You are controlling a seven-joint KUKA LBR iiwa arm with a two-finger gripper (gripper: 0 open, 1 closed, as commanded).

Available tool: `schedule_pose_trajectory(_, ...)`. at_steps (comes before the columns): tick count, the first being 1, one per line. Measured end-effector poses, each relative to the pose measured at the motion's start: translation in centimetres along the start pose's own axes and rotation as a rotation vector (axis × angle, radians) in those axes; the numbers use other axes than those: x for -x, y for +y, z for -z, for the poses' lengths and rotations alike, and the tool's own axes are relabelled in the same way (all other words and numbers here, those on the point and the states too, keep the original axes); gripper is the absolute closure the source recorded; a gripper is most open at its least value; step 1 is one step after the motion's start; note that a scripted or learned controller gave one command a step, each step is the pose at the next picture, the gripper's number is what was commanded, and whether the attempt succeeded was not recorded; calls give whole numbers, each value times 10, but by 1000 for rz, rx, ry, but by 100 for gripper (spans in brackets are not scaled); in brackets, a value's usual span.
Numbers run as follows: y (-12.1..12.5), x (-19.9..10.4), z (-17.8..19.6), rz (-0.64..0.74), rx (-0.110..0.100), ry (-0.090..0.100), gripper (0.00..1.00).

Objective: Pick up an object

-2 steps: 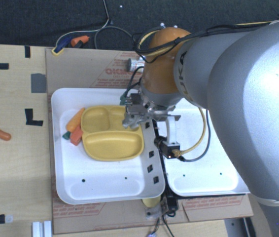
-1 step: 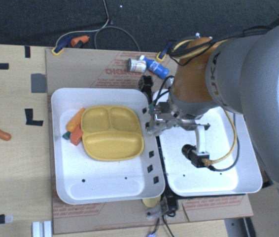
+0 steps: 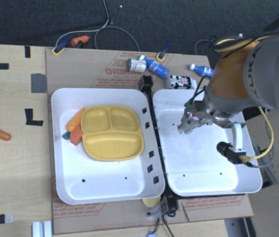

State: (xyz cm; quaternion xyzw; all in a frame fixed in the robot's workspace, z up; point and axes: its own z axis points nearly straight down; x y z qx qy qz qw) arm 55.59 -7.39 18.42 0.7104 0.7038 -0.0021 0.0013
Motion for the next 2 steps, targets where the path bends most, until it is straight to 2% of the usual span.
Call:
schedule_pose_trajectory(1, 0, -7, 0, 9, 0, 4, 0)
schedule_pose_trajectory(2, 38, 61, -55, 6, 0, 2, 0)
